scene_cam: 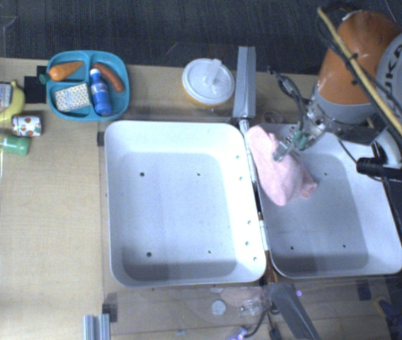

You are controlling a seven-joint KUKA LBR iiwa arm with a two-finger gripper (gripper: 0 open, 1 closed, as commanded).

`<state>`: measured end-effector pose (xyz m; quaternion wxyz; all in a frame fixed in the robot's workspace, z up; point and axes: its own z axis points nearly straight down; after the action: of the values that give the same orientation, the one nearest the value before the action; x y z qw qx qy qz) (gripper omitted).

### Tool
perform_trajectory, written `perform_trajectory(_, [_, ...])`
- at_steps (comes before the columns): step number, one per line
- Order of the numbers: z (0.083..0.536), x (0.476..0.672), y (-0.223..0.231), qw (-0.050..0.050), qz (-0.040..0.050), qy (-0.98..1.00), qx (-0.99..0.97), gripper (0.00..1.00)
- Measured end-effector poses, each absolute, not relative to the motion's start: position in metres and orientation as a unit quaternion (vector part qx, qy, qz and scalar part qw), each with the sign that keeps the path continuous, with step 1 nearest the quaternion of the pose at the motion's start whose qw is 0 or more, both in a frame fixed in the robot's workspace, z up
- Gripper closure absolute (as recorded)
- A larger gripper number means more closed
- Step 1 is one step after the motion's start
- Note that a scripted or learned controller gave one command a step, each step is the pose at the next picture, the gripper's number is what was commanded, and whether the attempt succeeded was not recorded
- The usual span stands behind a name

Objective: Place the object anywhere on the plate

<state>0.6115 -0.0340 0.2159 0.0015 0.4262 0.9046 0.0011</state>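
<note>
A pink soft object [280, 168] lies in the right bin [349, 253] against its left wall, its upper end leaning on the divider between the bins. My gripper [283, 149] comes down from the right onto the upper middle of this pink object, its tip touching or just above it. The arm's orange band [357, 44] sits above the bin's far right corner. A blue divided plate [119, 73] rests on the bench beyond the left bin, at the upper left, with toy food in its compartments: a carrot, a sausage, a blue bottle and a cracker.
The left bin [180, 261] stands beside the right one. A white lidded cup [209, 82] sits behind the bins near a grey bracket [244, 83]. Small toys, a banana, a can and a green bottle, lie at the bench's left edge [6, 122]. Cables hang at the right.
</note>
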Motion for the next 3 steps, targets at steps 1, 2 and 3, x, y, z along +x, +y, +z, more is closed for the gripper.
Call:
perform_trajectory(1, [0.214,0.615,0.014,0.002,0.0012,0.971,0.238,1.00])
perform_trajectory(2, [0.217,0.601,0.071,0.002,0.0012,0.999,0.040,1.00])
perform_trajectory(3, [0.229,0.602,0.121,0.003,0.0015,1.000,0.000,1.00])
